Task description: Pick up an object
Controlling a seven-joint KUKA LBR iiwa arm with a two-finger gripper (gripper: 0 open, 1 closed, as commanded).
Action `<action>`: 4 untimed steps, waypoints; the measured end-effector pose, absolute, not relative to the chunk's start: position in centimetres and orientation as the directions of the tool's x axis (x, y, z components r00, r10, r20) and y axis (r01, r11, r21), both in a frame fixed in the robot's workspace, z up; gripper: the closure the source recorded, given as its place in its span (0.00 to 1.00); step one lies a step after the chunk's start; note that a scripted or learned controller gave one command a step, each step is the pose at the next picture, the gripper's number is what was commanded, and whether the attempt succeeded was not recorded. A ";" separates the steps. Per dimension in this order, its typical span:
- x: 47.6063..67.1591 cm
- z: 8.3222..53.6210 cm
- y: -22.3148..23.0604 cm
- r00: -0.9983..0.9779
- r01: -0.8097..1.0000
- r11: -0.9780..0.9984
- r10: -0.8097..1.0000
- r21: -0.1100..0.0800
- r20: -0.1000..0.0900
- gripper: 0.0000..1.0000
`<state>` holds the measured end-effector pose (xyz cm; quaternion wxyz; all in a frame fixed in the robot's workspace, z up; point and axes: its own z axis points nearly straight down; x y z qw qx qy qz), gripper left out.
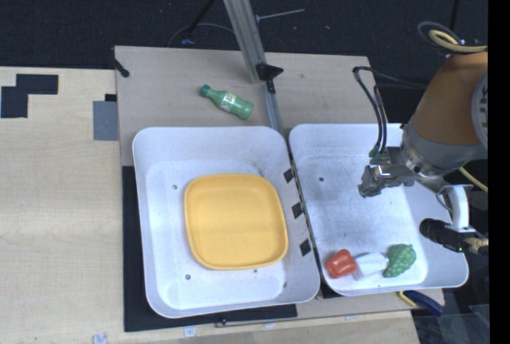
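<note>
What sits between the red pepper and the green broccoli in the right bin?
In the camera view, a small white object lies between the red pepper and the green broccoli, near the right bin's front edge.

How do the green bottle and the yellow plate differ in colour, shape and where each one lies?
The green bottle is small and slender; the yellow plate is broad, flat and rounded-square. The bottle lies on its side on the bare bench behind the bins; the plate sits flat inside the left bin. Both lie apart from the gripper.
</note>
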<state>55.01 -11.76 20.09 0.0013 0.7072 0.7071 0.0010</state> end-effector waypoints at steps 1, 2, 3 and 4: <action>55.8 25.9 -11.6 0.001 1.000 -0.001 1.000 0.004 -0.001 1.00; 57.4 24.7 -6.9 -0.003 1.000 0.003 1.000 -0.001 0.001 1.00; 58.3 23.3 -1.9 -0.003 1.000 0.003 1.000 -0.001 0.001 1.00; 59.6 23.9 2.9 -0.003 1.000 0.003 1.000 0.000 0.000 1.00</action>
